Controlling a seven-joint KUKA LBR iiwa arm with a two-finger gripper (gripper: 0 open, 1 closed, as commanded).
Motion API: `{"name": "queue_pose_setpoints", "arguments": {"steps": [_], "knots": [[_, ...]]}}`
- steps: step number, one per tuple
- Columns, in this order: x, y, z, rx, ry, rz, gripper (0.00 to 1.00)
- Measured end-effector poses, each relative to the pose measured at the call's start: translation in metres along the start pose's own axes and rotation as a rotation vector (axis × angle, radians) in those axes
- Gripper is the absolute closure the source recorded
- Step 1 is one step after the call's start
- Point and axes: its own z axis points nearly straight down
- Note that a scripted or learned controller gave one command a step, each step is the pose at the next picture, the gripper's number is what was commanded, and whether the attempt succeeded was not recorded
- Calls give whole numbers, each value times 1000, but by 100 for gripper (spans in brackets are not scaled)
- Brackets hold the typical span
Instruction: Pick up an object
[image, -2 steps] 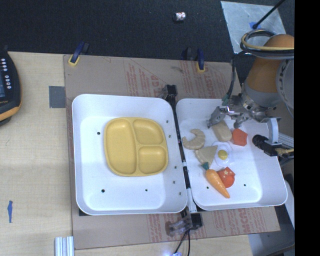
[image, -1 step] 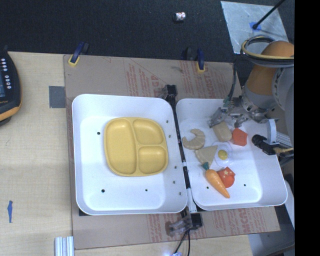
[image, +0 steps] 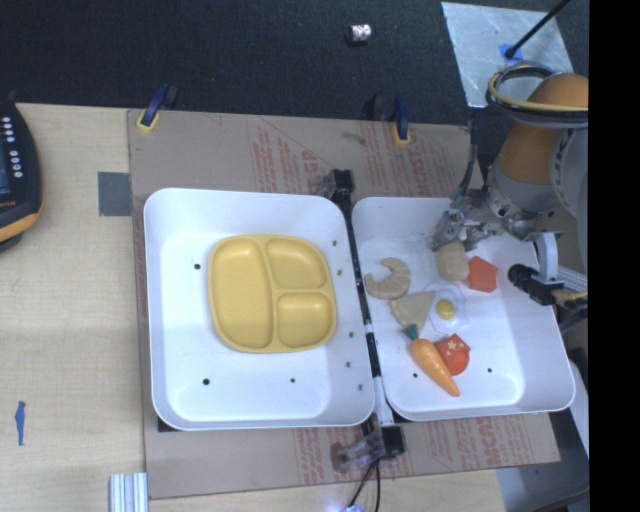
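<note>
Camera view: hand (image: 462, 226) sits low at the back of the right bin (image: 530, 390), right over a beige lump (image: 452, 263); can't tell how far open it is or whether it grips anything. Red block (image: 482, 274) touches the lump, so a closing grip could catch both or shove one away. Carrot (image: 434, 366), croissant (image: 388, 277) lie nearer the front. Yellow tray (image: 270, 292) fills the left bin (image: 180, 400).

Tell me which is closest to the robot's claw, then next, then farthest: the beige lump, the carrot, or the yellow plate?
From the gripper:
1. Beige lump, right below it in the right bin.
2. Carrot, toward that bin's near edge.
3. Yellow plate, across in the left bin.
</note>
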Motion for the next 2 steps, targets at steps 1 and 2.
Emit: {"name": "queue_pose_setpoints", "arguments": {"steps": [1,2], "knots": [[72,1,-50,-5,2,-7,100],[110,-35,-91,5,4,-5,100]]}}
